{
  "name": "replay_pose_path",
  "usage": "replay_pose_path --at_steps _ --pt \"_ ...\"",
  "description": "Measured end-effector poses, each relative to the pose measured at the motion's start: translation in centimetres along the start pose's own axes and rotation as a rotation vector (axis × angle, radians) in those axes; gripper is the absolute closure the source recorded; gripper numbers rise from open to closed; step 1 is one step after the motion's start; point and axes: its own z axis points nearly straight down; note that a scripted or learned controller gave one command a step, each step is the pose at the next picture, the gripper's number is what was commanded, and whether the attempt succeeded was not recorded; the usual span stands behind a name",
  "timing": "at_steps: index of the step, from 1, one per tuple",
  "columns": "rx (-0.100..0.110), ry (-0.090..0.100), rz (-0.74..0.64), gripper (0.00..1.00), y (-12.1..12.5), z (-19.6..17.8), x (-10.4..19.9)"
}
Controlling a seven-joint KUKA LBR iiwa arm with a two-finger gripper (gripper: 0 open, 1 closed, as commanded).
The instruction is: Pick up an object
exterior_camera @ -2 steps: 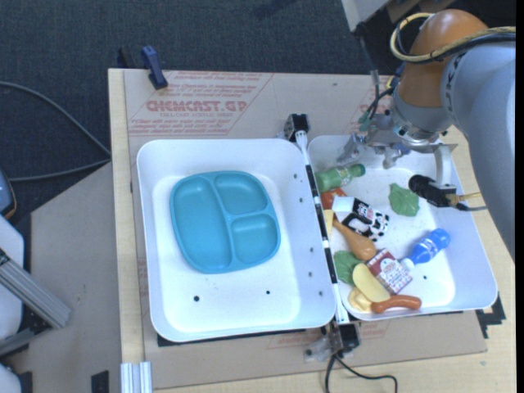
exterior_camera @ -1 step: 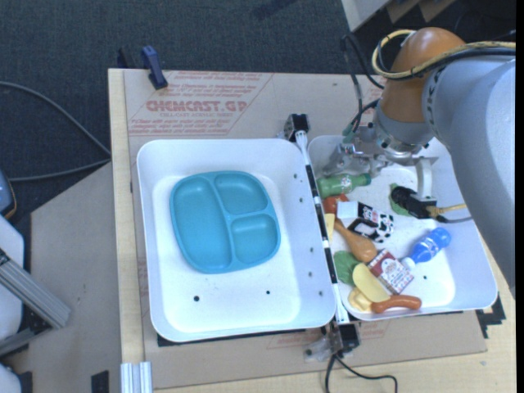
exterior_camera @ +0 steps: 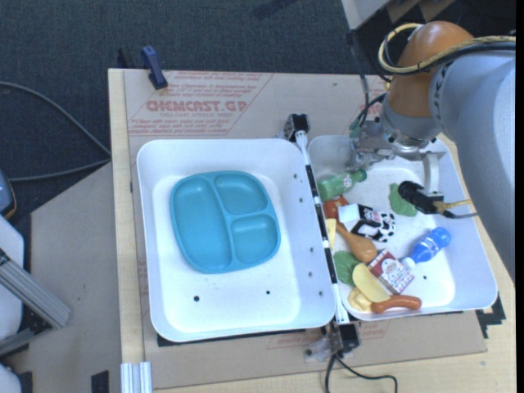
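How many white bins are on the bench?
2. The left bin holds a blue tray. The right bin holds a heap of toys, with the arm reaching in at its far end.

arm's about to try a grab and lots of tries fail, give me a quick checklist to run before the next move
1. Pincer over the right bin: ok, at its far left corner.
2. Something within reach: ok, a green toy lies just below the pincer.
3. Pincer open or shut: cannot tell.
4. Anything held already: cannot tell.
5. Crowding: not ok, toys lie close together along the bin's left wall.
6. Left bin as drop spot: ok, holds a blue divided tray.
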Motion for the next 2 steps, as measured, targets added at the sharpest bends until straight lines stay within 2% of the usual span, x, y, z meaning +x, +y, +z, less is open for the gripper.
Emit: replay_pose_path --at_steps 1,2 --pt "0.011 0.014 0.000 1.00 -4.67 -8.01 -1.32" --pt "0.013 0.014 0.000 0.00 -4.71 -7.94 -1.29"
